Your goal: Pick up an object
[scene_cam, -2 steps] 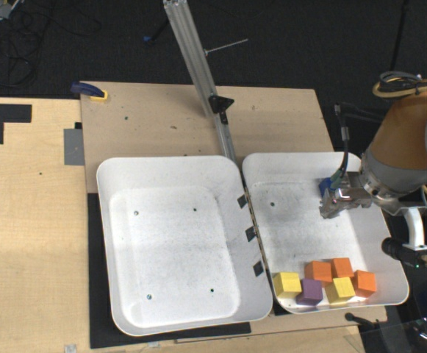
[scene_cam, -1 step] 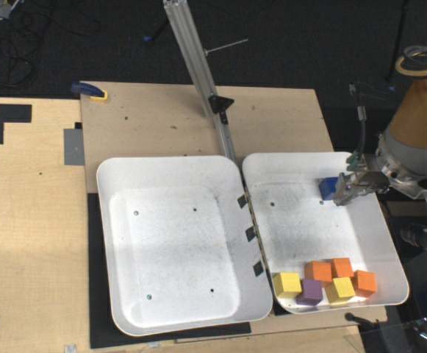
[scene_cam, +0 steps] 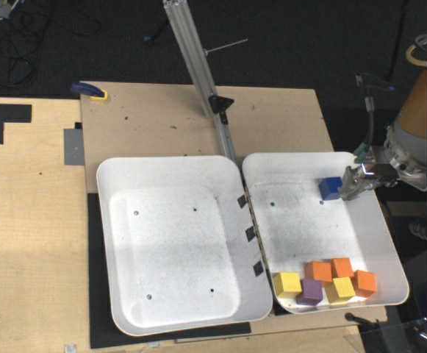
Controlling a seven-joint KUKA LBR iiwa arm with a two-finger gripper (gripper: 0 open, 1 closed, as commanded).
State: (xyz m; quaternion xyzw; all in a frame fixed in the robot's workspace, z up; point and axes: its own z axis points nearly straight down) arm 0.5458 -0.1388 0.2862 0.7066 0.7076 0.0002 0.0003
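Note:
A blue block point(scene_cam: 330, 188) sits in the upper right part of the right bin point(scene_cam: 294, 169). My gripper point(scene_cam: 347, 186) reaches in from the right and its tip is right against the block's right side. Whether the block rests on the bin floor or hangs just above it cannot be made out. Several more blocks cluster at the right bin's near edge: a yellow one point(scene_cam: 288, 282), a purple one point(scene_cam: 311, 291), another yellow one point(scene_cam: 339, 290), and orange ones point(scene_cam: 318, 271) point(scene_cam: 364, 282).
The left bin point(scene_cam: 117, 175) lies beside the right one, with black clips point(scene_cam: 250, 232) along the shared edge. A slanted aluminium rail point(scene_cam: 197, 65) rises behind the bins. A blue and yellow clamp point(scene_cam: 90, 91) lies at the bench's far left corner.

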